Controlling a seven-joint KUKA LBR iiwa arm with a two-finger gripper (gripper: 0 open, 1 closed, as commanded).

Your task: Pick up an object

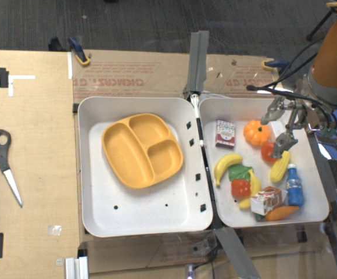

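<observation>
The right bin (pixel 322 214) holds several toy foods. Among them are an orange pumpkin (pixel 254 132), a red tomato (pixel 266 151), a yellow corn cob (pixel 279 167), a banana (pixel 225 165), a blue bottle (pixel 294 188), a small red-and-white box (pixel 225 134), a carton (pixel 267 200) and a carrot (pixel 282 213). My gripper (pixel 278 128) hangs over the bin's upper right part, open, just right of the pumpkin and above the tomato. One finger (pixel 271 111) points toward the pumpkin; the other finger (pixel 283 142) partly hides the tomato. Nothing sits between them.
A yellow divided plate (pixel 143 150) lies in the left bin (pixel 87 214). Scissors (pixel 3 163) rest on the wooden bench at far left. A blue clamp (pixel 78 50) sits at the cardboard's back edge. Cables run along the arm at right.
</observation>
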